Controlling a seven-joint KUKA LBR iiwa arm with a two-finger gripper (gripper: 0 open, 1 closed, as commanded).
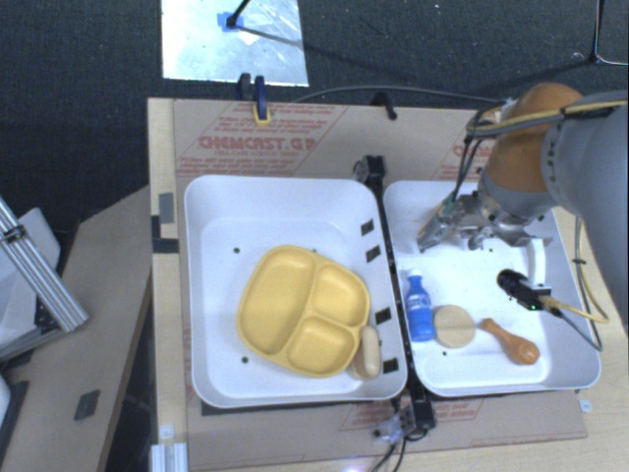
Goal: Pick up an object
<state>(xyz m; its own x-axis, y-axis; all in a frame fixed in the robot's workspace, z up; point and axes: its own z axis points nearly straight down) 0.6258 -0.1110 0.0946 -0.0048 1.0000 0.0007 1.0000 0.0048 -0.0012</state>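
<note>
Camera view: in the left bin (211, 264) sits a yellow tray (303, 308). In the right bin (570, 362), a blue bottle (419, 308) and wooden masher (482, 330) lie at six o'clock from the gripper (437, 229). I cannot tell how its fingers stand. It might grab nothing. The worktop (295, 131) is brown board.

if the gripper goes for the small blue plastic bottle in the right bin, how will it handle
The small blue plastic bottle lies on its side, so a nudge would probably roll it. It looks light and smooth, so it may slip from the fingers. It lies close beside the round wooden disc, which could crowd a grasp.
</note>
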